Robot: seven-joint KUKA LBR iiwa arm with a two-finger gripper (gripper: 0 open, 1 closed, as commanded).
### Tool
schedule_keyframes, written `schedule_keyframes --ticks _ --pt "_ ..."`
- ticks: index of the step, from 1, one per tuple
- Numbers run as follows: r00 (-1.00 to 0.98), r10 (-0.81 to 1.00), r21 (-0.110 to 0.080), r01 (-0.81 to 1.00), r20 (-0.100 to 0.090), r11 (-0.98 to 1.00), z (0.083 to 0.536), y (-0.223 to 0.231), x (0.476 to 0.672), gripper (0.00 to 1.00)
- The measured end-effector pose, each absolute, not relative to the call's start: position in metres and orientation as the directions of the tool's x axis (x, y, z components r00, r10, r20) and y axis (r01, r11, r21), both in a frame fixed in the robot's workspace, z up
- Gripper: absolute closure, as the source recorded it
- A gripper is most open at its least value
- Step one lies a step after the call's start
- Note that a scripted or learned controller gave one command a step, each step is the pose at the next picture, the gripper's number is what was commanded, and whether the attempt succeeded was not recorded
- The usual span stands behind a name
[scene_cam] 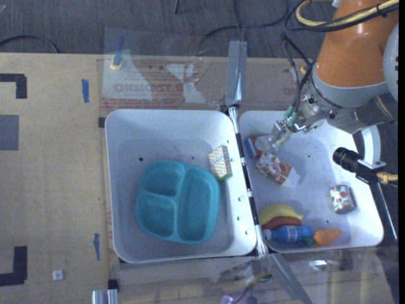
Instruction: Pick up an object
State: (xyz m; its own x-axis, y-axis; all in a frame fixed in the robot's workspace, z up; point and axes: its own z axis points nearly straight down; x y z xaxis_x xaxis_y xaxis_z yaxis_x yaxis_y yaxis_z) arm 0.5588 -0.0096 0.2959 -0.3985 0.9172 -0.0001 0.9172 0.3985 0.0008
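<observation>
My gripper [277,138] hangs over the upper left part of the right bin [367,233]. It is just above a red and white carton [274,169] and beside a small red and blue packet [253,147] at the bin's left wall. Nothing shows between it and these items. Lower in that bin lie a yellow banana [281,214], a blue bottle [288,235], an orange carrot-like piece [326,236] and a small printed can [342,198].
The left bin [126,138] holds a teal divided plate [178,201] and a small patterned box [219,161] near its right wall. A metal divider rail [235,75] runs up from between the bins. Cables lie behind the bench.
</observation>
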Motion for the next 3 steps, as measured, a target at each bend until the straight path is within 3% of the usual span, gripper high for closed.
schedule_keyframes --ticks 1,2,3 --pt "-0.118 0.993 0.003 0.993 -0.002 0.118 0.376 -0.023 0.502 1.00" --pt "-0.183 0.983 0.000 0.983 0.000 0.183 0.257 0.010 0.509 1.00" --pt "-0.137 0.991 0.001 0.991 -0.001 0.137 0.289 -0.029 0.480 1.00"
